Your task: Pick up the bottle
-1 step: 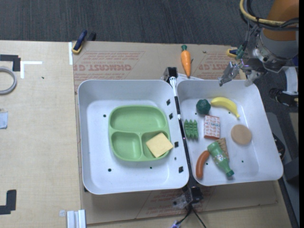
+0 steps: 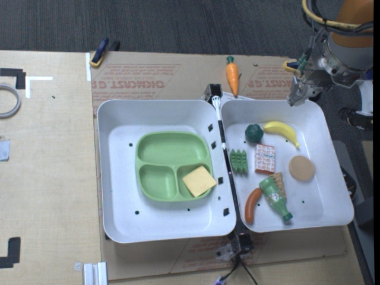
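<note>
A green bottle point(image 2: 276, 198) lies on its side in the right bin point(image 2: 332, 177), near the front, its neck pointing toward the front right. My gripper point(image 2: 298, 95) hangs over the far rim of that bin, well behind the bottle, with nothing visibly between its fingers. The fingers point down and look close together.
The right bin also holds a banana point(image 2: 281, 132), a dark green broccoli piece point(image 2: 254, 133), a red-and-white packet point(image 2: 265, 158), a tan round point(image 2: 301, 168), a small green comb-like item point(image 2: 238, 161) and a red sausage point(image 2: 252, 205). The left bin holds a green tray point(image 2: 172, 153) with a yellow cheese slice point(image 2: 199, 181). A carrot point(image 2: 231, 75) lies behind the bins.
</note>
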{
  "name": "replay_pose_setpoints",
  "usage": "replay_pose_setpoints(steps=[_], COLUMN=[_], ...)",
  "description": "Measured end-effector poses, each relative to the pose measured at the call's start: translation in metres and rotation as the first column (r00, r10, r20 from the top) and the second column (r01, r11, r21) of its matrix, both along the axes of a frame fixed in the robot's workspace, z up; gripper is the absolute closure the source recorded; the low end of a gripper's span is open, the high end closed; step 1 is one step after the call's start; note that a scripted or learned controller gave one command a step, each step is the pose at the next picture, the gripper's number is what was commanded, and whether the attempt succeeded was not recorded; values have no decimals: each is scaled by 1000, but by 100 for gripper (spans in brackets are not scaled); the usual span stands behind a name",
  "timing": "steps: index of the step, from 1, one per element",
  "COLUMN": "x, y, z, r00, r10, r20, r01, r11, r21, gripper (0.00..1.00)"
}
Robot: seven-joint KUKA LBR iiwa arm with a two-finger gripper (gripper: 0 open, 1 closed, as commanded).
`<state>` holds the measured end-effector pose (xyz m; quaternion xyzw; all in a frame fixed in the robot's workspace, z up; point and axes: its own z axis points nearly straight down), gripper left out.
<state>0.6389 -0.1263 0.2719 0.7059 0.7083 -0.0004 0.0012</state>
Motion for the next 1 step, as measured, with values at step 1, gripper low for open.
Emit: replay_pose_setpoints(steps=[1], x=[-58], y=[-83], z=[74], r00=[975], r10=[221], r20=[0], r01=[-221], r11=[975], r21=[0], gripper=[100])
